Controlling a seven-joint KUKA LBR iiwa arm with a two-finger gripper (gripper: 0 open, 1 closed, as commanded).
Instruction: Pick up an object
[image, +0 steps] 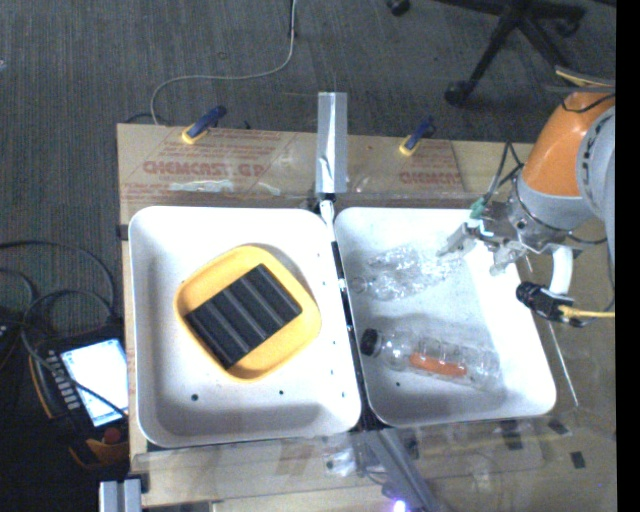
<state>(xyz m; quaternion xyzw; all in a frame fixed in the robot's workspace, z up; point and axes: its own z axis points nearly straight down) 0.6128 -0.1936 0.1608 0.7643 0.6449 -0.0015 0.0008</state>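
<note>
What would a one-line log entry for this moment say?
arm: above right bin's far corner | gripper: nothing held | right bin: clear bottle, crumpled plastic | left bin: yellow and black tray

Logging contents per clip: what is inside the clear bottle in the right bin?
The clear plastic bottle lies on its side in the right bin, dark cap to the left. An orange, elongated item shows through its wall; its exact identity cannot be told.

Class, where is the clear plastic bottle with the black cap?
The clear plastic bottle with the black cap lies in the right white bin, near its front.
</note>
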